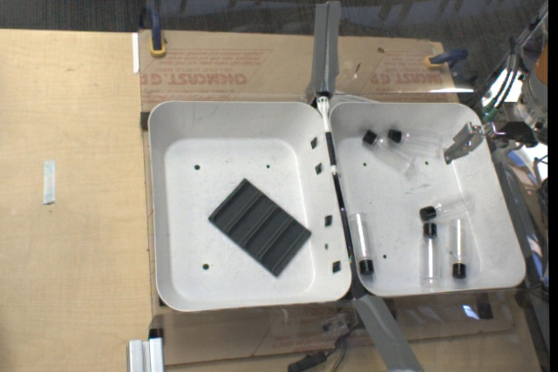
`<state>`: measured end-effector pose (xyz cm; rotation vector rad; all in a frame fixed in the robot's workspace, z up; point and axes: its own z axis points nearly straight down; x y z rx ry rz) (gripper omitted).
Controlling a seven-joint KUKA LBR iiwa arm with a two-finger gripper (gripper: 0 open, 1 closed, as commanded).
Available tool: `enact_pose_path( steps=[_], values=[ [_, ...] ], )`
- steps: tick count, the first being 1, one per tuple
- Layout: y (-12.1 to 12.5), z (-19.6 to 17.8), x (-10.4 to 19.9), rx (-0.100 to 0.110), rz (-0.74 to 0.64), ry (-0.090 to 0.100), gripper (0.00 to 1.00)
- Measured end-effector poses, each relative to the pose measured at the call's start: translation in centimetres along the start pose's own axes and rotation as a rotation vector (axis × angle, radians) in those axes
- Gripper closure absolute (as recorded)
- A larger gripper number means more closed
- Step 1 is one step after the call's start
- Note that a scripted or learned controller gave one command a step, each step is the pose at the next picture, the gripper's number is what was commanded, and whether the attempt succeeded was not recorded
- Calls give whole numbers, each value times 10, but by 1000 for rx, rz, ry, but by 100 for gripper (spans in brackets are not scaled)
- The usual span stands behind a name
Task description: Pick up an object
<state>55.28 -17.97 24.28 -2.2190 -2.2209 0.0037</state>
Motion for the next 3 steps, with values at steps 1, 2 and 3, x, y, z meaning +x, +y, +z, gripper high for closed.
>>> enact_pose_path(
  steps=[1,2,3],
  values=[
    [85,153,34,6,-209,2,0],
    [83,146,33,16,-210,3,100],
    [106,41,87,-3,-141,-2,100]
  ],
)
